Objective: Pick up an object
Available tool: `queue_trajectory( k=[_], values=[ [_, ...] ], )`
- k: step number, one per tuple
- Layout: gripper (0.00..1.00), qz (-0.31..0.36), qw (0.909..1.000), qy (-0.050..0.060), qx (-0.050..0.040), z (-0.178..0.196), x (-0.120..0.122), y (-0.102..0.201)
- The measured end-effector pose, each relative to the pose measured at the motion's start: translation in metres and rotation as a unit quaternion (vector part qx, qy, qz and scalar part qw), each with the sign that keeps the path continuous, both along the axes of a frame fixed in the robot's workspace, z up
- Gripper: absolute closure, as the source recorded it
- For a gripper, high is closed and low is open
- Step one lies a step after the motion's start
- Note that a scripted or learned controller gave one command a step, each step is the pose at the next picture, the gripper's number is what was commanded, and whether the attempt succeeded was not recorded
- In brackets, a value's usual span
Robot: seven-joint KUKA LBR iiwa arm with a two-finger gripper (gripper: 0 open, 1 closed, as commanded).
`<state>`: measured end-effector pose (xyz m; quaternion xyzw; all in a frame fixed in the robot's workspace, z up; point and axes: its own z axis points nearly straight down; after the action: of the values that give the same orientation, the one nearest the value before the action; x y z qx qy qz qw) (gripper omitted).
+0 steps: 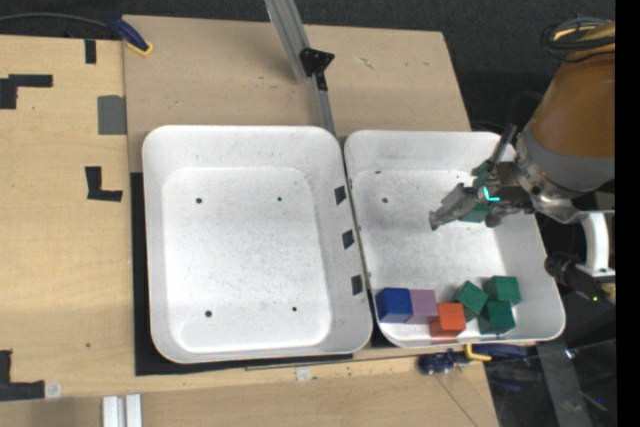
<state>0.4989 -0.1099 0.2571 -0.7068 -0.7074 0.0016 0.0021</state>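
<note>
Along the near edge of the right bin [400, 160] lie several small blocks: a blue one [395, 304], a pale purple one [424, 303], an orange one [450, 317] and green ones [495, 300]. My gripper [450, 212] hangs over the middle right of this bin, well behind the blocks, fingers pointing left and down. I see nothing between the fingers.
The left bin [240, 240] sits beside the right one, sharing a middle rim. A slanted metal pole [285, 0] rises behind the bins. The wooden bench [60, 215] with black tape marks spreads to the left.
</note>
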Motion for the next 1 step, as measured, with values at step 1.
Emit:
queue_trajectory(
  k=[1],
  values=[
    [0.00,0.000,1.0000,-0.002,-0.0002,0.0020,0.0008,0.0000]
  ],
)
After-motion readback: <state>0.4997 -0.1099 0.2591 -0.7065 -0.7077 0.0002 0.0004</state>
